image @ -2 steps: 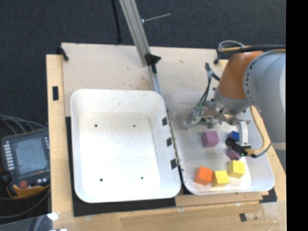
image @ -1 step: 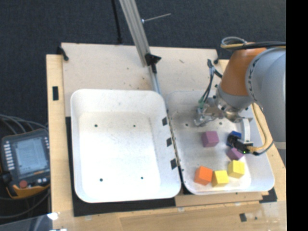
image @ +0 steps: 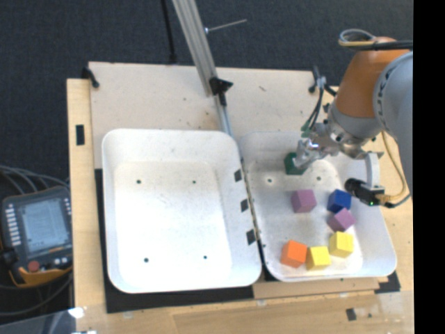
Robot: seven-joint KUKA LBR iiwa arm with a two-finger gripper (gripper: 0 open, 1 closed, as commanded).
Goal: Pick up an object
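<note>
Orange and yellow lead the front row of the right bin (image: 379, 259): an orange block (image: 294, 253) sits at the lower middle of the frame, a yellow block (image: 319, 257) touches its right side, and a second yellow block (image: 341, 243) stands just beside that one, slightly higher in the frame. Above them a purple block (image: 342, 219) rests just below a blue block (image: 339, 200), the two nearly touching, while another purple block (image: 302, 200) lies apart to their left, near the middle of the bin. The left bin (image: 174, 207) (its white floor marked by a few dark dots) fills the centre-left of the frame, edge to edge with its neighbour. At far left, off the bench, a grey handheld control unit (image: 38, 228) with a screen sits on the dark floor.

Higher in the right bin, the gripper (image: 304, 156) reaches down from the grey arm (image: 372, 92) with its orange band at upper right. A dark green block (image: 292, 163) sits right at the fingertips, against the gripper's lower left side; whether the fingers are closed around it or merely beside it cannot be told from this angle. Beyond the bins, a slanted metal rail (image: 195, 37) runs to the top of the frame.
</note>
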